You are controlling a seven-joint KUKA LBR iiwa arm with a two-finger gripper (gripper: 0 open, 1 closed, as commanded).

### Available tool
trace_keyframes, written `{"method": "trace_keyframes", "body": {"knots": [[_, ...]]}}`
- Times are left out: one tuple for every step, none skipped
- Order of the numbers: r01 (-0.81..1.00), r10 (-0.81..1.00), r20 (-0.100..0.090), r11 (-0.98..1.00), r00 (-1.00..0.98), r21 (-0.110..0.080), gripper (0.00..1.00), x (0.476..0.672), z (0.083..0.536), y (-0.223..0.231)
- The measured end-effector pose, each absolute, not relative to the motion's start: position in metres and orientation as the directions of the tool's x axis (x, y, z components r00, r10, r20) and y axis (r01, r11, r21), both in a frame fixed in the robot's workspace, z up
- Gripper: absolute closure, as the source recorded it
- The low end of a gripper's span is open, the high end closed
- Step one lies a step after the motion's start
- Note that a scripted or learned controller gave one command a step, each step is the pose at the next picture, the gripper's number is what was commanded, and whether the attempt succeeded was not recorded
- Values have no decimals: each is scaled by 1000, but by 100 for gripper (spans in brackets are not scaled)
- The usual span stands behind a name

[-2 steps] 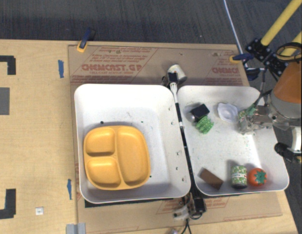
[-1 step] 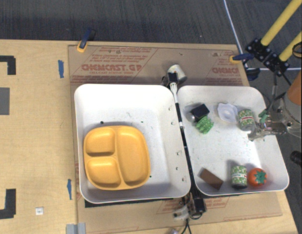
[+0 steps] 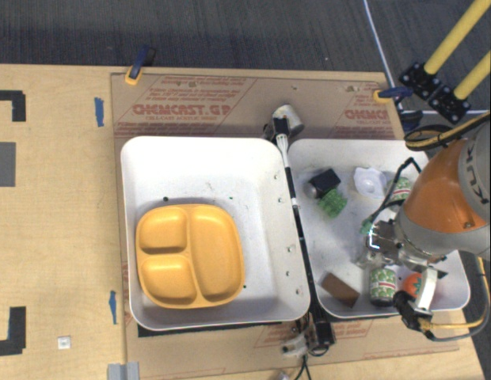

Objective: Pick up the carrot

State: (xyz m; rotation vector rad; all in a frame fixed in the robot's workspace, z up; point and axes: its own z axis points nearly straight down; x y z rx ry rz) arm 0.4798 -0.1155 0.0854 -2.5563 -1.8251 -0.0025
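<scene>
While the gripper (image 3: 386, 261) hangs over the right bin (image 3: 455, 298), its grip state unreadable, the carrot (image 3: 409, 282) lies just beside it, toward the bin's near-right corner.

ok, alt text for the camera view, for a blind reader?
A grey and orange arm's gripper hangs over the right white bin above a small can, near a brown block and green piece. The left bin holds a yellow divided plate.

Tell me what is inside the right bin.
The right bin holds a black block, a green piece, a brown block and a can. The arm covers the rest, so the carrot cannot be confirmed.
</scene>
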Motion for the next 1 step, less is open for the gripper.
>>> {"method": "trace_keyframes", "body": {"knots": [[771,771,0,-637,637,0,100,480,184,-66]]}}
